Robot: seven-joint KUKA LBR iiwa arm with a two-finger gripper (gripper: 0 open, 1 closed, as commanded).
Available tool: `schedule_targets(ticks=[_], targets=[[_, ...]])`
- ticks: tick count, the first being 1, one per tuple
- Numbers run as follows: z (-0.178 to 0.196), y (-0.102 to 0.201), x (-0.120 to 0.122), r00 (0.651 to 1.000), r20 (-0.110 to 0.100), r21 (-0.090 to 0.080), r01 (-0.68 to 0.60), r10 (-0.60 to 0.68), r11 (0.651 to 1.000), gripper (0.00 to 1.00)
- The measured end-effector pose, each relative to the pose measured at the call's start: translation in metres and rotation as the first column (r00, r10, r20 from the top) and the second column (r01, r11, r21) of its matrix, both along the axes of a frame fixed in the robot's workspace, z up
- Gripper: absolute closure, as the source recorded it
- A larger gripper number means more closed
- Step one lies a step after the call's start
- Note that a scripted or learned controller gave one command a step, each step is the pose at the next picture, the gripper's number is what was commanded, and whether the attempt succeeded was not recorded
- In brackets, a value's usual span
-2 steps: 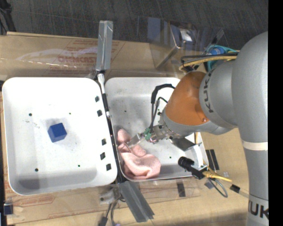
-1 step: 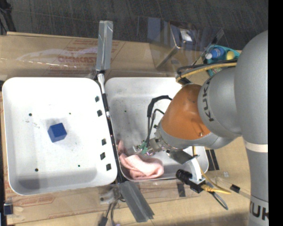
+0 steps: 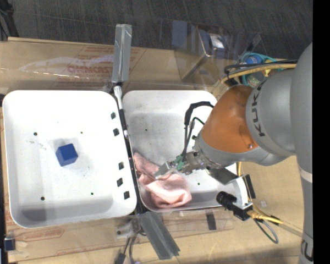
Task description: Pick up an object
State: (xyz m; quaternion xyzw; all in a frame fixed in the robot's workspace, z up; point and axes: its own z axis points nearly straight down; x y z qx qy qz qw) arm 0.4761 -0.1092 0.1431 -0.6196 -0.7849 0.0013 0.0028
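A pink cloth (image 3: 164, 190) lies crumpled in the near left corner of the right bin (image 3: 154, 114). My gripper (image 3: 166, 170) is low over the cloth's upper edge, reaching in from the right under the orange wrist band. Its tip touches or nearly touches the cloth; the arm hides most of the gripper. A blue cube (image 3: 66, 154) rests alone in the middle of the left bin (image 3: 22, 109), far from the gripper.
A metal divider rail (image 3: 122, 142) with black clips runs between the two bins. Cardboard lies behind and beneath the bins. The arm's bulk covers the right side of the right bin.
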Motion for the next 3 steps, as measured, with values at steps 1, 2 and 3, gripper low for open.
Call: schedule_targets(ticks=[1,2,3], targets=[[-0.0527,0.0108,0.0149,0.996,0.000,0.002,-0.086,0.086,0.996,0.00],[-0.0443,0.0122,0.0151,0.996,-0.005,0.005,-0.094,0.094,0.996,1.00],[-0.0442,0.0120,0.0151,0.996,-0.004,0.005,-0.094,0.094,0.996,0.00]])
